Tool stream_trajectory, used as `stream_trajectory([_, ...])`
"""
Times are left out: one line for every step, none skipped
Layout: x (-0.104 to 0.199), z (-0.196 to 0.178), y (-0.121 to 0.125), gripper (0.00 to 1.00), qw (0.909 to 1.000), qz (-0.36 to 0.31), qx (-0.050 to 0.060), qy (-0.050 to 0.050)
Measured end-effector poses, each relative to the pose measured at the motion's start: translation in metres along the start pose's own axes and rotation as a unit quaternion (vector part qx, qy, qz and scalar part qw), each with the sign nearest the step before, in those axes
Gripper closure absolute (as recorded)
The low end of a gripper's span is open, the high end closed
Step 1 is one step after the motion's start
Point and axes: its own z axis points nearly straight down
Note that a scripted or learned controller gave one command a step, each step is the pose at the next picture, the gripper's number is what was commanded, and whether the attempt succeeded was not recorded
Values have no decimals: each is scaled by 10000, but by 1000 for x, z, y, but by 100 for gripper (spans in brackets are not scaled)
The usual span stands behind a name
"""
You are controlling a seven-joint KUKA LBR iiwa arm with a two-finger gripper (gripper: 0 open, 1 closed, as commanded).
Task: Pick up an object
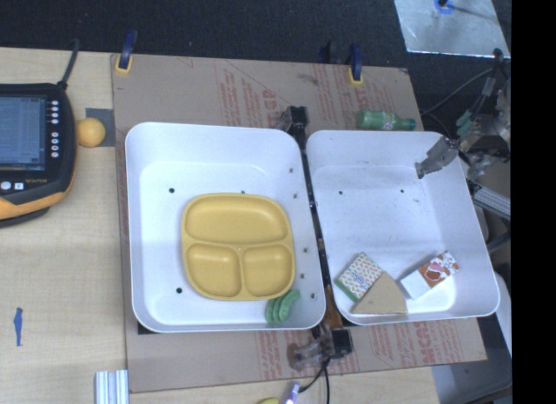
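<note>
Dark carpet lies behind a light wooden table (52,289), on which a brown cardboard sheet (261,89) carries two white bins side by side. Left bin (148,220): a yellow three-compartment tray (236,244) sits at its middle, its long single compartment toward the far side; a small green item (282,307) touches the tray's near right corner, form indistinct. Right bin (391,194): three items are grouped at the near wall. A tan wedge (380,298) points away from the near wall; a green patterned packet (358,274) touches it on the left, set diagonally; a white and red box (430,274) lies just right, long axis rising to the right. The claw (432,159) hovers at the right bin's far right corner, well apart from these items, with nothing seen between its fingers; its opening cannot be determined, and the arm is cut off at the right. A handheld screen unit (30,150) is cut off at the left edge.
</note>
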Motion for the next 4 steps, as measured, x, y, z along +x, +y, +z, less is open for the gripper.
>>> stream_trajectory([15,47,16,0,10000,-4,8,-3])
stream_trajectory([-1,157,7,0,10000,-2,14,1])
stream_trajectory([16,187,74,0,10000,1,-2,-2])
stream_trajectory([-34,186,91,0,10000,14,-11,3])
